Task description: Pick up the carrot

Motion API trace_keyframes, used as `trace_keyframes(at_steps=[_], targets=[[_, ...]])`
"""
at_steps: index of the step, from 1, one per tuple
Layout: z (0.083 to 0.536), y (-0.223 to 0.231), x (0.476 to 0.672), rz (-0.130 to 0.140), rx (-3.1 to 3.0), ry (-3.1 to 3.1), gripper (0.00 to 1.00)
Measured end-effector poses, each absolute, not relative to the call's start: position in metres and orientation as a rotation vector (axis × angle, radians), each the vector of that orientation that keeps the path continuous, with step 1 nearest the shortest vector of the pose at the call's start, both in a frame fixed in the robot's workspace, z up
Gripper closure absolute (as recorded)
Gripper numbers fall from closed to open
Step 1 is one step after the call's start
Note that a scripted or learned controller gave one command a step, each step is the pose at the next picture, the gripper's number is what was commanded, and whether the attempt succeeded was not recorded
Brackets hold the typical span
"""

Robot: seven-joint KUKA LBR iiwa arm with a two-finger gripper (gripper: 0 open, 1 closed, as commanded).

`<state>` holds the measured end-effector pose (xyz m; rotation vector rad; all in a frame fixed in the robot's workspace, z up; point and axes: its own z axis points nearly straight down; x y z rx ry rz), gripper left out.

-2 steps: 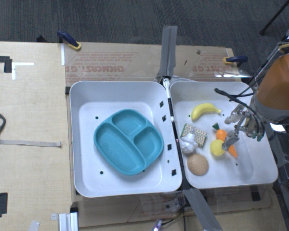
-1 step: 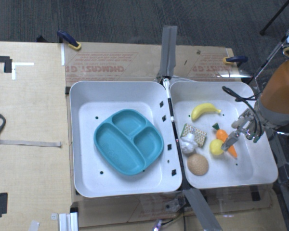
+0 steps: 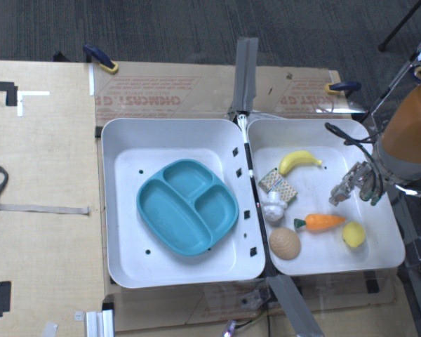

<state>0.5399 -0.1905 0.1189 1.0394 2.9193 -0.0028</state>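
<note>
Smooth, tapered orange carrot [image 3: 325, 222] lies in the glossy white bin [image 3: 386, 258] — gripper [image 3: 345, 190] above, grip state unclear.

1. The carrot [image 3: 324, 222] is showing as a small orange toy with a green stub at its left end.
2. It is lying flat on the floor of the right-hand white bin [image 3: 379, 258], toward the near side, its length running roughly left to right.
3. It is sitting free, with nothing gripping it, between a tan egg-shaped ball [image 3: 285, 244] and a lemon [image 3: 353, 235].
</note>
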Motion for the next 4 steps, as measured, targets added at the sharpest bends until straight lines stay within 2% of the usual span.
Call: trace_keyframes(at_steps=[1, 2, 3, 4], targets=[[0.119, -0.19, 0.54, -0.003, 1.04, 2.919, 0.0], [0.093, -0.146, 0.508, 0.001, 1.276, 2.868, 0.0], [0.097, -0.107, 0.483, -0.001, 1.197, 2.881, 0.0], [0.097, -0.107, 0.483, -0.001, 1.197, 2.882, 0.0]])
